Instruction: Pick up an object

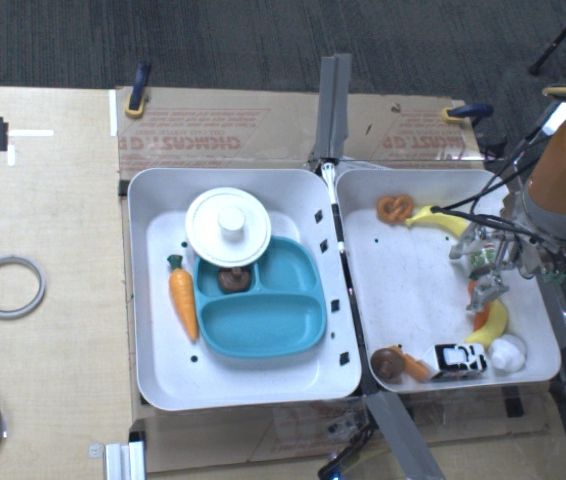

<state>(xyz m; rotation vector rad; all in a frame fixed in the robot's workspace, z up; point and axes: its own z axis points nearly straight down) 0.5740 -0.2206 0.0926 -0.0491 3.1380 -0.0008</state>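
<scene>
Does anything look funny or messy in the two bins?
Nothing is spilled or broken. One small oddity: the white lid in the left bin sits half on the blue tray, overhanging its top edge. The toys in the right bin lie scattered, mostly along its edges.

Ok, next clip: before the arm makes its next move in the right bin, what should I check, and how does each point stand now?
1. gripper over the right bin: ok, near its right side.
2. Object close beneath: ok, a yellow banana-like piece and a white ball lie just below.
3. Object held: cannot tell.
4. Cables clear of the other banana: not ok, they cross above it.
5. Left bin things untouched: ok, carrot, blue tray and white lid lie inside.
</scene>
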